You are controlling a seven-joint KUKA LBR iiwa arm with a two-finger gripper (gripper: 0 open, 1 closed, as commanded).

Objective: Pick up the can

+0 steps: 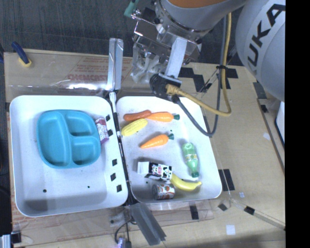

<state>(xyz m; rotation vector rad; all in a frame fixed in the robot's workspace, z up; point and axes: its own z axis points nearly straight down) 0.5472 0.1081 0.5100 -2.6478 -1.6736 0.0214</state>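
Our gripper (145,63) hangs above the right bin's (208,145) far rim; whether it is open, we cannot tell. The can (163,191) lies at the near edge, touching the banana (185,183). All of the pick remains: 0 progress.

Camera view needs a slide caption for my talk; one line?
Gripper hovers beyond the right bin; the can lies near its front edge.

The arm (203,9) is running off the frame's top edge; its pincer (145,63) (upper centre) is blurring into clear plastic, finger positions too indistinct to tell.
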